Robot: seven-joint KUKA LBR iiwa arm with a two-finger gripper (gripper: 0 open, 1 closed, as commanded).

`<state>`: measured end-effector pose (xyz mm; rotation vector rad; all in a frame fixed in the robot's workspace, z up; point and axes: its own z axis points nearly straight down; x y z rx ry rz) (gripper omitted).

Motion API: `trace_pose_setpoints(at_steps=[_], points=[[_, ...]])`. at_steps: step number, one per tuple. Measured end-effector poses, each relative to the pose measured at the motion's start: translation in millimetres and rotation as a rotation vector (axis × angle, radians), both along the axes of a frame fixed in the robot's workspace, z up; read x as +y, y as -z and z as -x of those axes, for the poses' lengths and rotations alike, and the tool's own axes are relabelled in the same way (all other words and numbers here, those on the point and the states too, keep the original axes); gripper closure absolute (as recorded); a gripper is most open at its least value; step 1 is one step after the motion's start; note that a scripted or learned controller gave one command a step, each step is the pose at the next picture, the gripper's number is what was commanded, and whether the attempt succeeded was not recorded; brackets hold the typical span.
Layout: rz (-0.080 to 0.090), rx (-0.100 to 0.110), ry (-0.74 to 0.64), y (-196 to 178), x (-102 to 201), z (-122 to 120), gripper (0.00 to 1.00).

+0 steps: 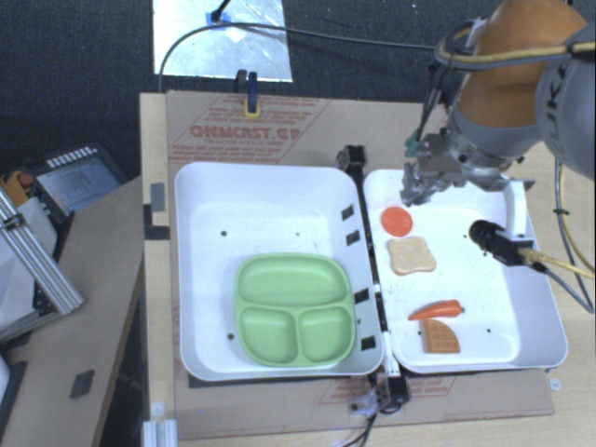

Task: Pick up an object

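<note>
A fixed camera looks down at a slant on a bench bearing two shallow white plastic bins side by side, joined along a black hinge-like strip.

The left white bin (pixel 200 212) holds a pale green plastic tray with three compartments (pixel 295 307), lying flat toward the bin's near right corner.

The right white bin (pixel 531 315) holds four small toy food pieces. A flat round red disc like a tomato slice (pixel 397 220) lies near the bin's far left corner. Just in front of it lies a pale beige slice of toy bread (pixel 411 255), close to the disc but apart from it. Nearer the camera sits an orange-red carrot-shaped piece (pixel 436 310), and just in front of that a small orange-brown waffle-patterned piece (pixel 441 340), the two touching or nearly so.

The grey robot arm with its orange band (pixel 521 35) reaches in from the right. Its metal two-finger gripper (pixel 416 190) hangs over the far left part of the right bin, just behind and slightly right of the red disc. Whether its tips touch the bin floor cannot be told, and nothing can be seen between them. A black cylindrical fitting (pixel 492 238) juts from the arm over the bin's right half.

Both bins rest on a brown cardboard sheet with red printing (pixel 247 124), held at its far edge by a yellow and blue clamp (pixel 250 93). A shiny silver square plate (pixel 223 24) lies on the dark floor beyond.
</note>
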<state>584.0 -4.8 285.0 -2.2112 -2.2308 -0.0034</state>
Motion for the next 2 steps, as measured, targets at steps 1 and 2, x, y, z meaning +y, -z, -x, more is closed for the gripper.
trace_pose_setpoints(at_steps=[1, 2], points=[[0.000, 0.000, 0.000, 8.1, 49.1, 3.6, 1.00], [0.000, 0.001, 0.001, 25.4, 88.3, 6.1, 1.00]])
